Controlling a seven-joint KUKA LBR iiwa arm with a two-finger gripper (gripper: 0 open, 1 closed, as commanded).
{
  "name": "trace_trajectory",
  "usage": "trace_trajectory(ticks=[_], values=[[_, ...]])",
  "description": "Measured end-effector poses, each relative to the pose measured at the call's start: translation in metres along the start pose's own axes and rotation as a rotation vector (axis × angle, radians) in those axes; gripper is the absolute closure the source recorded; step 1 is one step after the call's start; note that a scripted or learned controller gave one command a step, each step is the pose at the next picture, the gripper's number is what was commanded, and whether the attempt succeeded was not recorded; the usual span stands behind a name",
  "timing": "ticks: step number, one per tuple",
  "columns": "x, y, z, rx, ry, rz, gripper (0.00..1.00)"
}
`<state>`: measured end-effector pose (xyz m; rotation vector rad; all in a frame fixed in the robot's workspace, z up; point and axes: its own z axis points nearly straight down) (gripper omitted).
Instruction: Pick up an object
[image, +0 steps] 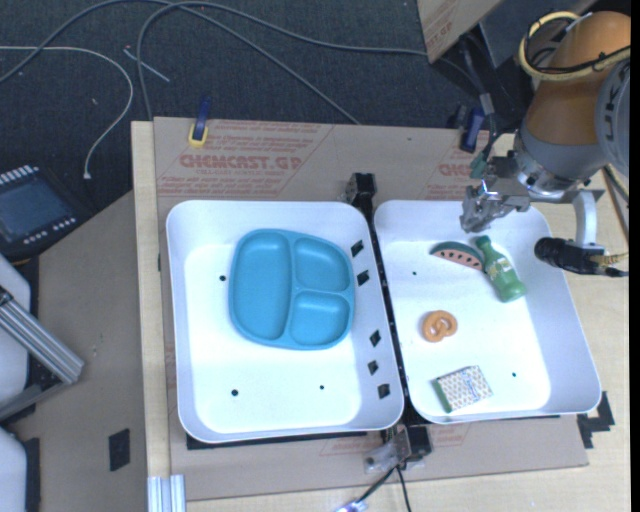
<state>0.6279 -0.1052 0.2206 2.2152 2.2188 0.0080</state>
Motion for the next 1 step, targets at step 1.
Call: trace_trajectory(ticks=[1], values=[[0.0055,0.0022,-0.0645,-0.002,0.000,0.000,1.00]])
